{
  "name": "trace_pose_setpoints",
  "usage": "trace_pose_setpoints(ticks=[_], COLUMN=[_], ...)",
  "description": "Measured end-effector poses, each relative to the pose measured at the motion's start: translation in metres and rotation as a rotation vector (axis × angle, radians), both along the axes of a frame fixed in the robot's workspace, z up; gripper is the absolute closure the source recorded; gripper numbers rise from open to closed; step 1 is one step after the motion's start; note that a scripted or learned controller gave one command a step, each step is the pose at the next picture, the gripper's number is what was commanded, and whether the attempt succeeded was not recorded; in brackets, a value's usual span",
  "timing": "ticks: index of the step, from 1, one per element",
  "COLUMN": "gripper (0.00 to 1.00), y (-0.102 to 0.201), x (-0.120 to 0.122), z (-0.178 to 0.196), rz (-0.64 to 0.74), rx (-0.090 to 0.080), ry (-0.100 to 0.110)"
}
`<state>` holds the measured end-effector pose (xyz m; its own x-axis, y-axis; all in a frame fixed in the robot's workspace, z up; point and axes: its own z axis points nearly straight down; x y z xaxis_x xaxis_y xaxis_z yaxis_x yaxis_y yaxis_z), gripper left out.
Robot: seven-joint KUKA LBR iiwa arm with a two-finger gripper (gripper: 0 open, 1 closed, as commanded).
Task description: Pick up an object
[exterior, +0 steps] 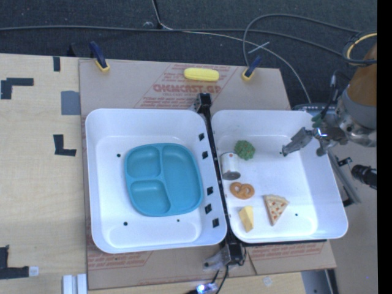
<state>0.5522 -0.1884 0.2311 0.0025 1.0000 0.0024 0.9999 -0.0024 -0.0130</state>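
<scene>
In the right bin (pixel 318 192) lie a green broccoli floret (pixel 245 149), a small white can on its side (pixel 229 163), a brown pretzel (pixel 242 190), a yellow cheese wedge (pixel 246 218) and a pizza slice (pixel 275 208). My gripper (pixel 307 146) hangs over the bin's upper right part, well to the right of the broccoli. Its fingers are spread, open, with nothing between them. One dark finger (pixel 294 144) points left and down toward the bin floor.
The left bin (pixel 101 164) holds a blue divided plate (pixel 163 179). A yellow object (pixel 201 74) lies on the cardboard behind the bins, between two clamps (pixel 98 57) (pixel 251 68). Black cables trail across the dark floor at the back.
</scene>
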Motion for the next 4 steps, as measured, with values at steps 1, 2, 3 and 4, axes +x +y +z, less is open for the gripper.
trace_pose_setpoints(ticks=[1,2,3,4], gripper=[0.0,0.0,0.0,0.0], y=[0.0,-0.004,0.002,0.003], x=[0.003,0.011,0.005,0.004], z=[0.006,-0.044,-0.09,-0.144], rz=[0.004,0.003,0.004,0.004], rx=[-0.003,-0.003,-0.002,-0.003], ry=[-0.012,-0.008,-0.008,-0.01])
